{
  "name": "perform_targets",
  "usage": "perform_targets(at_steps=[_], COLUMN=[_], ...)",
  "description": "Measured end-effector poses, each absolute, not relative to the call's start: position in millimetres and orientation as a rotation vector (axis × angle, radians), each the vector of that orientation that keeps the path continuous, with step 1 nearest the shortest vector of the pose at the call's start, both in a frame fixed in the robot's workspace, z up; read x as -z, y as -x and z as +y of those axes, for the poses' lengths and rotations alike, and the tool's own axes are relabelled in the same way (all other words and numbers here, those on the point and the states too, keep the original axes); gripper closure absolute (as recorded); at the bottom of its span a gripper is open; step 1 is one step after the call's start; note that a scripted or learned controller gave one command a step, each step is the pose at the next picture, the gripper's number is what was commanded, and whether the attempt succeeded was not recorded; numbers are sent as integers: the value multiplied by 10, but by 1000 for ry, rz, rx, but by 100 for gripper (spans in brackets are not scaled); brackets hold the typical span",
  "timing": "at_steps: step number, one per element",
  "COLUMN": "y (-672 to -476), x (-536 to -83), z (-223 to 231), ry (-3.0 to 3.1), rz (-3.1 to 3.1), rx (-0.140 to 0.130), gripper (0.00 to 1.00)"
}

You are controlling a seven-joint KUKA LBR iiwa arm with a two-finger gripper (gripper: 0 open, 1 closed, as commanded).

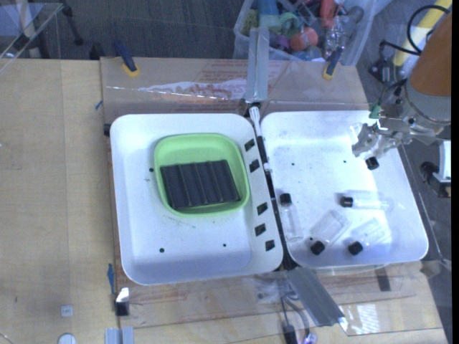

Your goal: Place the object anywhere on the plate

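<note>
A green square plate (pixel 166 149) lies in the left bin (pixel 136 213), and a dark ridged mat (pixel 199 183) covers most of its floor. Several clear vials with black caps are scattered in the right bin (pixel 308 138): one by the divider (pixel 287 210), one at mid-right (pixel 358 202), and two near the front (pixel 326 231) (pixel 366 236). My gripper (pixel 367 147) hangs over the right bin's far right side. Just under it is a small black cap (pixel 371 163); whether it is held is unclear.
A raised divider with black clips (pixel 259 185) separates the bins. A clear tub of coloured toys (pixel 305 13) stands behind them. Cables and arm hardware (pixel 430 84) crowd the right edge. A grey strip (pixel 312 296) lies at the front.
</note>
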State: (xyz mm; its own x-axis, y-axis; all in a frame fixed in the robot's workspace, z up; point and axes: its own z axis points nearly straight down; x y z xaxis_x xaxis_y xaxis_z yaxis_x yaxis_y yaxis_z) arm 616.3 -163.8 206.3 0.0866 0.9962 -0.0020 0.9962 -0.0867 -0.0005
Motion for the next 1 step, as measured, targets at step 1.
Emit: perform_targets(at_steps=[1], y=[-6164], x=[-2065], z=[-1639], ry=[-2315], rz=[2122], rx=[2], gripper=[0])
